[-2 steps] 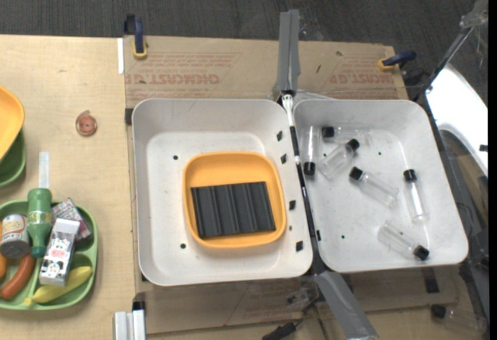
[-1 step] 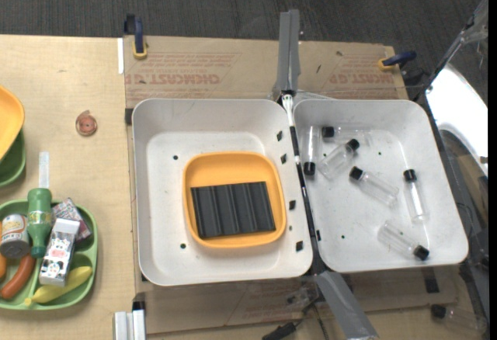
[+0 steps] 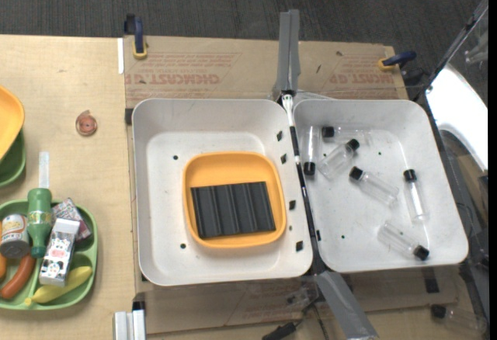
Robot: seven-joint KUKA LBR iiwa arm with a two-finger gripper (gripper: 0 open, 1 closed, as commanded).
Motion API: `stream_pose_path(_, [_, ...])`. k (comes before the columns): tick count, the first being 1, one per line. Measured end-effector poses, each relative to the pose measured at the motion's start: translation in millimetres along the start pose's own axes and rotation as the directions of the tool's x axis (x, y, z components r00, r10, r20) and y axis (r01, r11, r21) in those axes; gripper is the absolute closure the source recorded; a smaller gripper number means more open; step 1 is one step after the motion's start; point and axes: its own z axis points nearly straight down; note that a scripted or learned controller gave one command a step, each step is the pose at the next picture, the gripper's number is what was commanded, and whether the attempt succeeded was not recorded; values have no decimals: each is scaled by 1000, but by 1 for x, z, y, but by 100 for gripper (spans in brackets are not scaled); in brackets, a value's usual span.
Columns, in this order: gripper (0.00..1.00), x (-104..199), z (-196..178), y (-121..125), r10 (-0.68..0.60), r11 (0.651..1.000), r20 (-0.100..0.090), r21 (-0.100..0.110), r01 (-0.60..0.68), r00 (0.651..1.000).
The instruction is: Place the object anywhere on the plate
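An orange plate (image 3: 199, 175) is seen at the middle of the left bin (image 3: 155, 199), its centre covered by a dark ribbed insert (image 3: 233, 209). About six clear black-capped vials (image 3: 374, 185) are scattered in the right bin (image 3: 449, 199). Their glass is hard to make out against the white, and one is pressed against the left wall. None is on the plate.

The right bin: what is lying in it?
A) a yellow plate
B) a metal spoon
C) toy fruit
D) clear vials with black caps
D: several clear vials with black caps lie scattered in the right bin; the yellow plate sits in the left bin.
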Motion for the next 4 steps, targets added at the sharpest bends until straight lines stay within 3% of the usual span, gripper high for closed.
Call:
stream_pose_path(1, [0,-1,0,-57,-187,982,0,-1,187,982])
stream_pose_path(2, [0,-24,15,-79,-339,941,0,-1,339,941])
stream_pose_path(3, [0,-33,1,-110,-368,930,-2,1,368,930])
stream_pose_path(4, [0,-33,1,-110,-744,668,-2,0,744,668])
